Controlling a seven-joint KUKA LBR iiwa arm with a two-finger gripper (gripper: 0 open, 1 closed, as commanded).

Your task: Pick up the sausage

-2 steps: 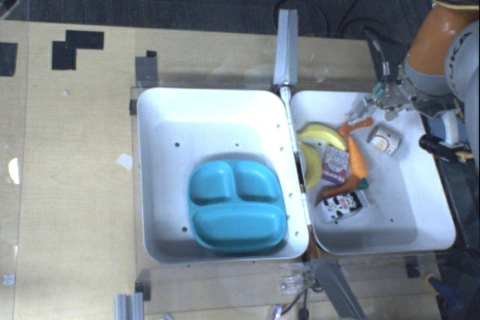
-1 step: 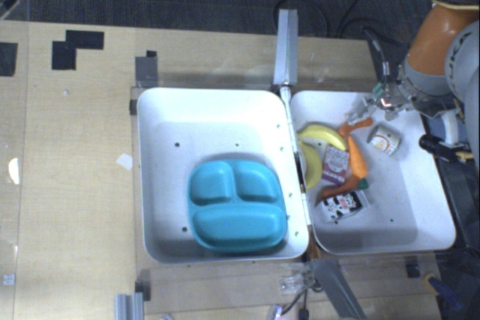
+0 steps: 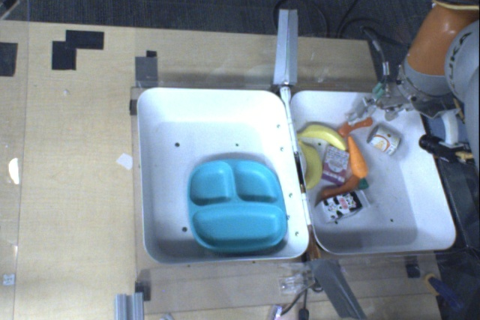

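Sausage [image 3: 341, 189] in right bin [image 3: 420, 228], long axis roughly left-right, slightly tilted.

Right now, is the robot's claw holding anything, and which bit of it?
Nothing can be seen held. The gripper is at the back of the right bin, beside an orange sausage end.

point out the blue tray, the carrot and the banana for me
blue tray [image 3: 237, 206]: camera view, on the ridge between its compartments
carrot [image 3: 357, 159]: camera view, middle of its orange body
banana [image 3: 321, 134]: camera view, on the yellow curve near the divider
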